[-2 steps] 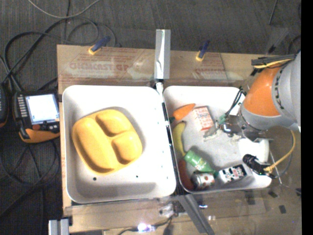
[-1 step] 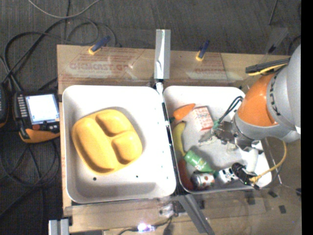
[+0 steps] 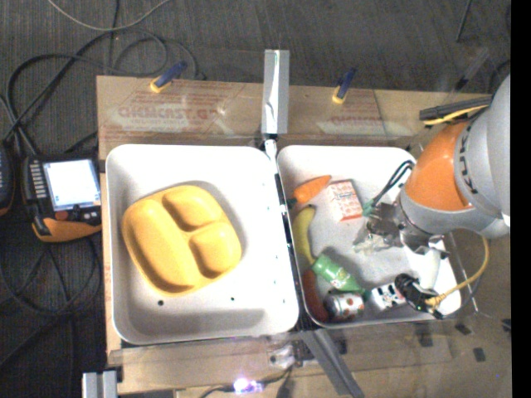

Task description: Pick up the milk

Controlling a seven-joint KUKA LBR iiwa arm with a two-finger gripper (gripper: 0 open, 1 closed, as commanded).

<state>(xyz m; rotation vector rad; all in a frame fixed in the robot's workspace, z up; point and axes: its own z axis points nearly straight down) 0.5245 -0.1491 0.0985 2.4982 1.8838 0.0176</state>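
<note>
The milk is a small white carton with red print, lying flat in the upper middle of the right bin. My gripper hangs low over the bin floor, just right of the carton and a little nearer the front. Its metal parts are tangled with dark cables, and nothing is seen held in it. The orange band of the arm sits over the bin's right side and hides that corner.
An orange carrot and a yellow banana lie left of the milk. A green bottle, a can and a small black-and-white object crowd the front of the right bin. The left bin holds a yellow divided plate.
</note>
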